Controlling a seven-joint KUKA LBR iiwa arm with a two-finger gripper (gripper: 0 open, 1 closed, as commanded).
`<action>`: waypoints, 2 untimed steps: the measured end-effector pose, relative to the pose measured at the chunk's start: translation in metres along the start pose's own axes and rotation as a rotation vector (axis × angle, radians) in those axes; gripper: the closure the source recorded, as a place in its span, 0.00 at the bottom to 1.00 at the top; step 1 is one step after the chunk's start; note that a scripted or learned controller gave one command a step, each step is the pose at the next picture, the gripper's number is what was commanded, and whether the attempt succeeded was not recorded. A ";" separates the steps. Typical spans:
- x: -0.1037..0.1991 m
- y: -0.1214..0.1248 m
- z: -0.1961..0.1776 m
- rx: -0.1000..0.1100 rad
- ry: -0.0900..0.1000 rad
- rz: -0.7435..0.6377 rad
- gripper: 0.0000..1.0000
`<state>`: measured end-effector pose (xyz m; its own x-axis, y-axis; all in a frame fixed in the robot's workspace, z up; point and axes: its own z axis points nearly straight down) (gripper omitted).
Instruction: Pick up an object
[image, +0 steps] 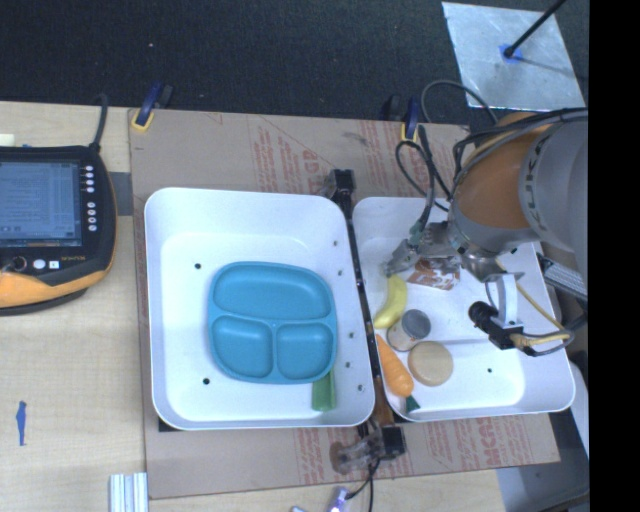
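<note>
Two bins: the left bin (170, 300) holds one blue tray (272, 320) and one green piece (323, 393). At right, one banana (392, 302), one carrot (394, 368), one round lid (415, 325) and one tan disc (432, 363) lie below the gripper (432, 255), whose grip cannot be told.

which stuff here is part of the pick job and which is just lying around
Job: the hand over the right bin; banana, carrot, tan round piece, small grey round piece.

Lying about: blue divided plate and green piece in the left bin; pendant.
</note>
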<state>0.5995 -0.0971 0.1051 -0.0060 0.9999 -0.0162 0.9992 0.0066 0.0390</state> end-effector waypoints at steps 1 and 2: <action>-0.001 -0.093 0.010 0.043 0.016 0.001 0.00; -0.002 -0.092 0.000 0.043 0.014 -0.004 1.00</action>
<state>0.5078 -0.0996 0.1015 -0.0103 0.9999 -0.0024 0.9999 0.0103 -0.0044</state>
